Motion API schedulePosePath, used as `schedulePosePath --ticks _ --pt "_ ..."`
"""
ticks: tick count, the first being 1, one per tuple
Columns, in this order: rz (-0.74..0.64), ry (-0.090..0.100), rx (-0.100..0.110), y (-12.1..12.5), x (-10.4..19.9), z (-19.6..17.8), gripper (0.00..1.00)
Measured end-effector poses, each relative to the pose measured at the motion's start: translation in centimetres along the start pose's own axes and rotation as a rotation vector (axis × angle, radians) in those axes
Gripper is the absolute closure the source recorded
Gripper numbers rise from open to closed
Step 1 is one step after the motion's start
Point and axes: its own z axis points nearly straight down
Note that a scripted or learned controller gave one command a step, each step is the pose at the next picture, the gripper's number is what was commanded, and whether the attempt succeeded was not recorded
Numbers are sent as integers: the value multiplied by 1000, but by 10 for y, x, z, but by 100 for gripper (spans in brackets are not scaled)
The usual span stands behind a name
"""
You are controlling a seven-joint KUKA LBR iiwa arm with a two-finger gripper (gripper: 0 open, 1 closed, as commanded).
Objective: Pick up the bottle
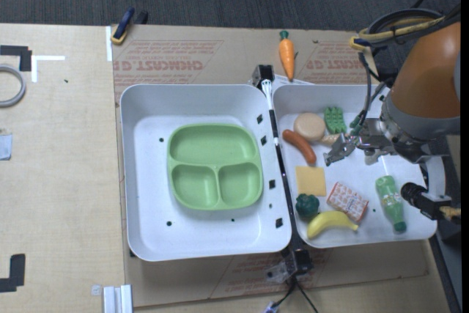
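The bottle (390,203) is green and clear with a pale label. It lies on its side in the right bin (366,102), near that bin's front right corner. My gripper (344,147) hangs over the middle of the same bin, to the left of the bottle and farther back, clearly apart from it. Nothing is visible in its grasp. The grey arm with its orange band reaches in from the right and covers the bin's right rim.
The right bin also holds a sausage (300,145), a bun (311,127), a green block (334,118), a cheese slice (311,180), broccoli (308,204), a banana (331,224) and a red packet (346,201). A green divided plate (215,166) sits in the left bin. A carrot (286,55) lies behind the bins.
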Motion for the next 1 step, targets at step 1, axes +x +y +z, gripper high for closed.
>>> schedulePosePath --ticks 1 --pt "2 -1 0 0 0 -9 100"
